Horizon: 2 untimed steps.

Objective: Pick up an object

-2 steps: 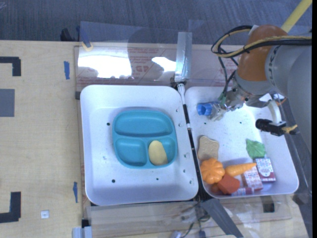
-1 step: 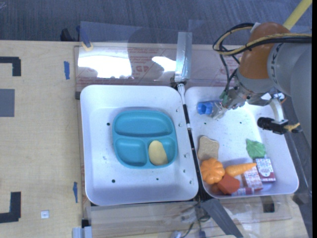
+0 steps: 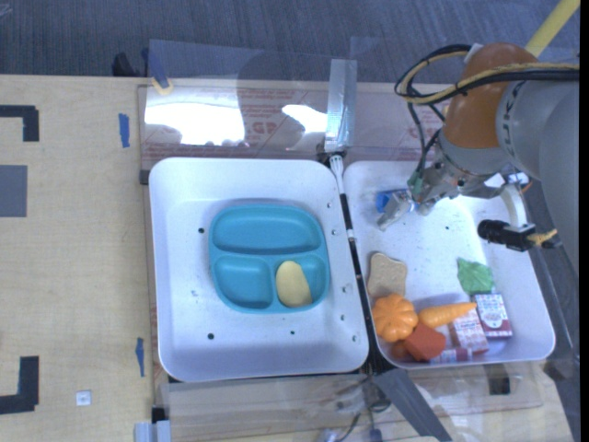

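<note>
We look down at a slant on a bench (image 3: 64, 247) that carries two shallow white bins side by side. The left bin (image 3: 175, 274) holds a blue divided tray (image 3: 267, 238) with one long compartment along its far side and two smaller ones along its near side. A pale yellow, egg-shaped food item (image 3: 293, 284) lies in the near right compartment of the tray; the other two compartments show bare blue.

The right bin (image 3: 442, 238) holds a cluster of toy foods gathered along its near edge. A slice of bread (image 3: 387, 272) sits near the bin's left wall. Just in front of it we see a small orange pumpkin (image 3: 394, 316), touching a red block (image 3: 425, 343) at its near right. An orange carrot (image 3: 445, 315) lies beside the pumpkin, and two small red and white cartons (image 3: 480, 325) stand next to it toward the right. A green leafy piece (image 3: 475, 274) rests a little farther back, near the bin's right side.

The grey arm with its orange band (image 3: 488, 99) reaches in from the right over the far part of the right bin. Its gripper (image 3: 405, 203) hangs low near the bin's far left corner, well apart from the food cluster. Something blue shows at the tip, but it is too small and blurred for us to tell what it is, or whether the tool is wide, narrow, or gripping anything
</note>
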Motion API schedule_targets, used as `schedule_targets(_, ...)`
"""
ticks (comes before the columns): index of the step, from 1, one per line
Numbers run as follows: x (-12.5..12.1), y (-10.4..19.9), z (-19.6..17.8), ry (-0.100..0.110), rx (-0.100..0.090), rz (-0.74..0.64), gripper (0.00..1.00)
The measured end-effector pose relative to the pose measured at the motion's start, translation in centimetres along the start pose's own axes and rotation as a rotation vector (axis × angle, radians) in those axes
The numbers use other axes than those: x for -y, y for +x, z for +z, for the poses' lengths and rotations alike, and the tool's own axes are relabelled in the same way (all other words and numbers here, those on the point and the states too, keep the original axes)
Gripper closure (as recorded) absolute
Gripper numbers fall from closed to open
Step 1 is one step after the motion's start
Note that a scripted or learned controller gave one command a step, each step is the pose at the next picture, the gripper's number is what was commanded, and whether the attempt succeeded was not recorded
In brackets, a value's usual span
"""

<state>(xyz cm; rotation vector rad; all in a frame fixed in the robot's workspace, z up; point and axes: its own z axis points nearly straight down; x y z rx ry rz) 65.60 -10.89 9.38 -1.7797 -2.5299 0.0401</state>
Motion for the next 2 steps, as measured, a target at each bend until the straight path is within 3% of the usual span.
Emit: schedule_targets(2,-0.36,0.08,0.66,-0.012,0.000,0.104,0.00)
